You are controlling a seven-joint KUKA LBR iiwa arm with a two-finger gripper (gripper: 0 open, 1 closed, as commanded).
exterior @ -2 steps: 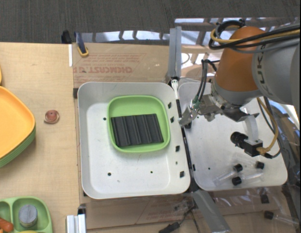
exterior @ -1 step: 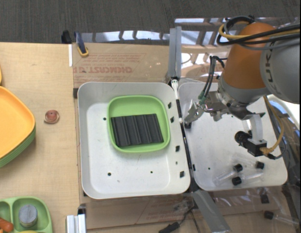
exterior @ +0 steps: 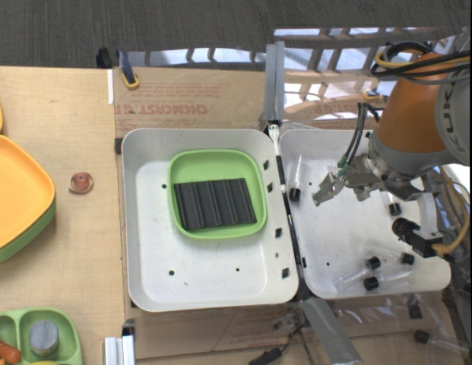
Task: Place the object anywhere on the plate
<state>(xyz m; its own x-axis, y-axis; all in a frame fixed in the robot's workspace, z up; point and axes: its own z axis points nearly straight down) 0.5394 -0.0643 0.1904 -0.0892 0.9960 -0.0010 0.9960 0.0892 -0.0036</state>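
At the bottom left corner of the wooden surface (exterior: pixel 61 280) sits a green divided tray (exterior: pixel 30 333) with a grey round item in one compartment. In the near part of the right bin (exterior: pixel 319 280) lie clear tubes with black caps (exterior: pixel 370 274). The left bin (exterior: pixel 144 280) holds a green plate (exterior: pixel 216 166), and a dark ribbed rectangular object (exterior: pixel 216 202) lies flat on it, filling most of its middle. A small reddish disc (exterior: pixel 81 181) rests on the surface left of that bin, beside stacked yellow plates (exterior: pixel 19 196). Over the right bin's middle hangs the claw (exterior: pixel 325 192); whether it is spread or pressed together cannot be told, and nothing is seen between its tips. Farther back lies brown cardboard (exterior: pixel 190 105).
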